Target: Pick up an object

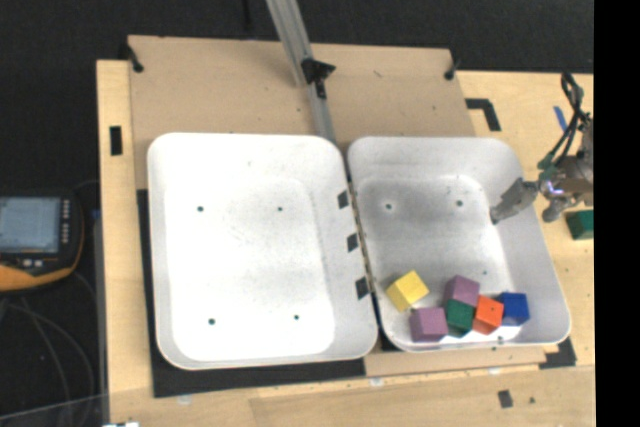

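The grey two-finger gripper is sitting half cut off at the right edge, its fingers too blurred to read

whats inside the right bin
The right bin holds small blocks bunched at its near edge: a yellow block, two purple blocks, a green block, an orange block and a blue block. Anything under them is covered.

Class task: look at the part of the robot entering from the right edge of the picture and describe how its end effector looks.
The end effector is small, grey and metallic, with a slim dark grey finger slanting out over the right bin. Behind it sit thin dark cables, a blue detail and a green part. Finer markings are too small to tell.
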`<state>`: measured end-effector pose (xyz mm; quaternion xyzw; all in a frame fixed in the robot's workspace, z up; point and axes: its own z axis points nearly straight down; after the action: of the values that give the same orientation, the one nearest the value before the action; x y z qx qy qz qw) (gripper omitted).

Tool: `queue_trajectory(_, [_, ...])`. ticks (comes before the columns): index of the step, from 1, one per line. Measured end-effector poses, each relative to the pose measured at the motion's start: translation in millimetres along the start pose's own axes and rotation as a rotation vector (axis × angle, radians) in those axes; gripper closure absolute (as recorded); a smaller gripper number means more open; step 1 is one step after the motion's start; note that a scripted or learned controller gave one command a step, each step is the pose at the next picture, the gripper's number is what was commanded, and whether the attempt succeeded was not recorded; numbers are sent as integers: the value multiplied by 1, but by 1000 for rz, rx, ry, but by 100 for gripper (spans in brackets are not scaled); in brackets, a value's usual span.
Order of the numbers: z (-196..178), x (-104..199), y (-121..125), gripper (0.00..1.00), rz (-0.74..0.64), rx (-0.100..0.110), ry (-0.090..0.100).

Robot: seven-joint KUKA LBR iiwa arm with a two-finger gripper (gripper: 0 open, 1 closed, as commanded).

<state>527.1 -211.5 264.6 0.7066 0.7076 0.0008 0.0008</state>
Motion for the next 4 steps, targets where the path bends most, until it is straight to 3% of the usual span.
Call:
queue_trajectory(1, [88, 76, 8, 0, -6, 9, 3])
queue_trajectory(2, [83, 72, 9, 0, 1, 1, 0])
queue_trajectory(3, [170, 125, 115, 0, -6, -3, 0])
queue_trajectory(4, [-59, 101, 61, 0, 3, -8, -2])
